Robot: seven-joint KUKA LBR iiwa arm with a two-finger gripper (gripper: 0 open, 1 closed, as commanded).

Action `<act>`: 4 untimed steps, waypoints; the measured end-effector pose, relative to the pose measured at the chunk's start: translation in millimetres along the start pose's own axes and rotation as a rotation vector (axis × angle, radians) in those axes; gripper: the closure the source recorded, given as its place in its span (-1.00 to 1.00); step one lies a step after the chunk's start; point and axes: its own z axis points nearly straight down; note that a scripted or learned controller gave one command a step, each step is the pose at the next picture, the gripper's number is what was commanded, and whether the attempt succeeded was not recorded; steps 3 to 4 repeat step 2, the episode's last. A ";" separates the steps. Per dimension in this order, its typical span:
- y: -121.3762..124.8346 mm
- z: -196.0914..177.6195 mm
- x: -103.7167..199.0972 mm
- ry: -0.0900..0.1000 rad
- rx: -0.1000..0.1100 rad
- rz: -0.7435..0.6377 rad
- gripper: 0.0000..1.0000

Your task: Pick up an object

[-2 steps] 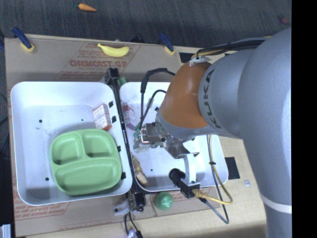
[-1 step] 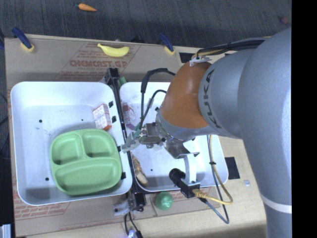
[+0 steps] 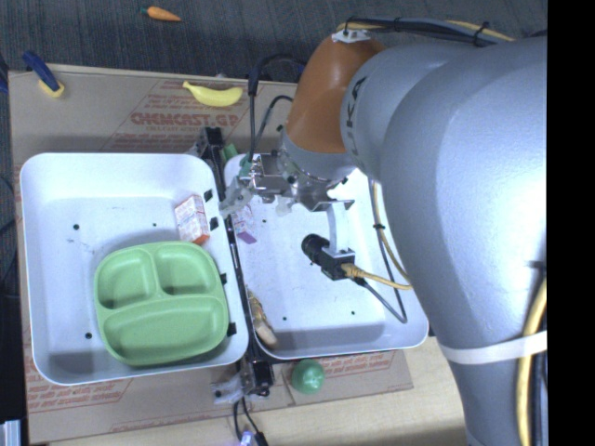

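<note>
Several loose things lie within reach, and the task names none of them, so the likeliest target is a judgement.

Nearest, a small green ball [image 3: 308,375] sits on the cardboard just outside the right white bin [image 3: 372,337]. A slim tan object [image 3: 261,329] lies in that bin's near left corner, too small to identify. In the left white bin [image 3: 56,249], a green divided plastic tray [image 3: 163,305] fills the near half. A small red-and-white carton [image 3: 191,218] lies just beyond it.

Farther in, the gripper [image 3: 256,182] hangs over the right bin's far left corner, close to the wall the two bins share. A crumpled pale pink-and-purple scrap [image 3: 244,223] lies just on its near side and is probably the thing to be picked. Whether the gripper has closed on anything, I cannot tell, since the wrist hardware and cables blur together there.

The risks follow from that corner. The scrap looks thin and soft, so a grasp could slip off it or close on nothing. The gripper could also catch the bin wall or the black clips on the rim.

The grey arm covers the right bin's right side and whatever lies there. Beyond the bins, a yellow toy banana [image 3: 214,92] rests on the cardboard.
</note>
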 end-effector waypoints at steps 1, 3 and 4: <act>23.7 -19.0 21.6 0.000 -0.001 0.001 -1.00; -19.4 5.1 73.2 0.001 0.004 -0.001 -1.00; -19.4 5.1 73.2 0.001 0.004 -0.001 -1.00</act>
